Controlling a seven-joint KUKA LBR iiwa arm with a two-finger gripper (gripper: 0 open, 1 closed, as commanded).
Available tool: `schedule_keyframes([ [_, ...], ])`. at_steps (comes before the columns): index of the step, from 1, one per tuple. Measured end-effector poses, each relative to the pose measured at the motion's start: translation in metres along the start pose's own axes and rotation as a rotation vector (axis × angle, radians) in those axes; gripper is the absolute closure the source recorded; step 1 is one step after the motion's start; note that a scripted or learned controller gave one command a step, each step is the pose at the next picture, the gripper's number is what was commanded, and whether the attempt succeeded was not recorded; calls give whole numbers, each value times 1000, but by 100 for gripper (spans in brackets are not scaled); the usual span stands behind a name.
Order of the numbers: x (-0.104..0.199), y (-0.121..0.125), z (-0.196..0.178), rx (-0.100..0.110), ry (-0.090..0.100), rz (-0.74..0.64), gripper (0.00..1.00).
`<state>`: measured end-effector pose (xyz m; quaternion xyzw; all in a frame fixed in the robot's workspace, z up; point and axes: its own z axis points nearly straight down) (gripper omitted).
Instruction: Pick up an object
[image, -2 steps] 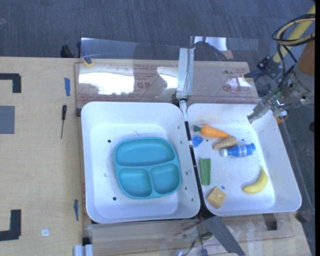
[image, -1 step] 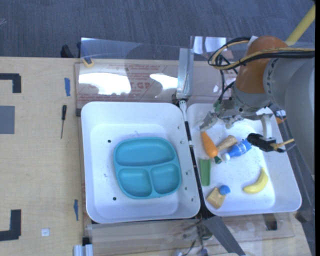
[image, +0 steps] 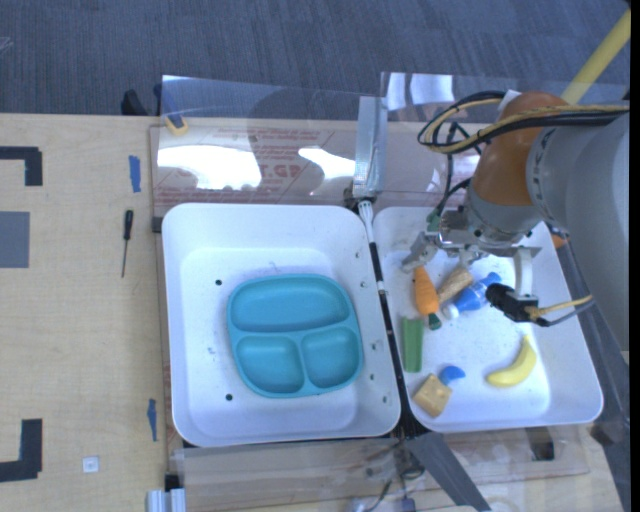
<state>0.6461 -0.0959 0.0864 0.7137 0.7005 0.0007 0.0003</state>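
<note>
The right bin (image: 570, 395) holds several small things. An orange carrot (image: 427, 290) lies near its left wall, with a green block (image: 411, 342) just below it. A tan piece (image: 455, 281) and a blue and white item (image: 473, 296) lie close together beside the carrot. A yellow banana (image: 512, 366), a small blue piece (image: 451, 374) and a tan cube (image: 432, 396) sit toward the front. My gripper (image: 432, 252) hangs low over the back left of this bin, right above the carrot's upper end. Nothing is visibly lifted.
The left bin (image: 190, 240) holds a teal divided plate (image: 294, 333). A clear plastic wall (image: 260, 150) stands behind both bins. A thin dark tool (image: 126, 240) lies on the wooden bench to the left. The grey arm (image: 580, 200) covers the right bin's back right corner.
</note>
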Motion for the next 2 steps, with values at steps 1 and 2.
schedule_keyframes([
  [1, 0, 2, -13, -6, 0, -2, 100],
  [2, 47, -55, -125, -11, 0, -107, 100],
])
